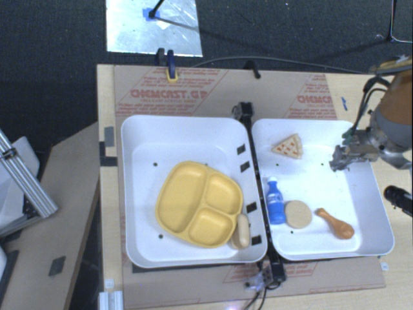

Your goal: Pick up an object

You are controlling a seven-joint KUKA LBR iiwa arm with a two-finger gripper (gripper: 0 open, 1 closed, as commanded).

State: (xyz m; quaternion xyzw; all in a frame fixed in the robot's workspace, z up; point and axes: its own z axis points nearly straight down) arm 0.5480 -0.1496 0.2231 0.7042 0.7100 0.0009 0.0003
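Gripper (341, 158) at 3 o'clock over right bin (371, 192) (openness impossible to tell). Inside: one pizza slice (288, 146), one bottle (275, 201), one cookie (298, 214), one drumstick (335, 223).

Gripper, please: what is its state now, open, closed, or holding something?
Gripper: cannot be told. It is above the right bin, near the far right side, with no object seen in it.

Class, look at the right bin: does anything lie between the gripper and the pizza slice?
Nothing visible does. The gripper is at the right bin's far right side, and the pizza slice lies to its left across bare white floor. The blue bottle, round cookie and drumstick lie nearer the front, off that line.
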